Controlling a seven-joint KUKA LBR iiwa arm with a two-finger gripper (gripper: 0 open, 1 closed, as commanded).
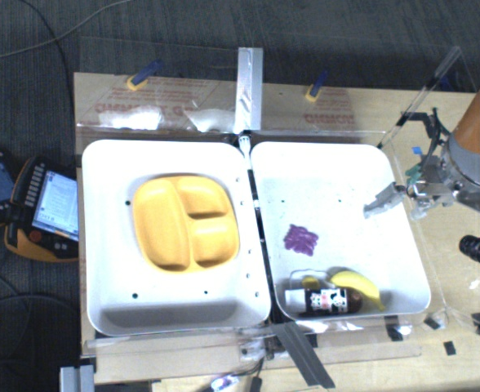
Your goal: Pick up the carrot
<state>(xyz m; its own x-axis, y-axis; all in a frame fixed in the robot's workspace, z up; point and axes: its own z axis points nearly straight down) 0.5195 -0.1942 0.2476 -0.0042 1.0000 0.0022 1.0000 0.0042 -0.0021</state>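
Observation:
My gripper (384, 201) hangs over the right edge of the right bin (338, 158), with the grey arm and its orange band (471, 127) behind it at the view's right side. Nothing shows in the gripper. In the right bin lie a purple bunch of grapes (301, 238) near the middle, and a dark bottle (328, 300) with a yellow banana (358, 285) against it at the front wall.
The left bin (109, 300) holds a yellow divided plate (185, 221). A metal divider (256, 219) runs between the bins. Clear bags (134, 118) and clips lie on the bench behind. A handheld controller (40, 211) sits to the far left.

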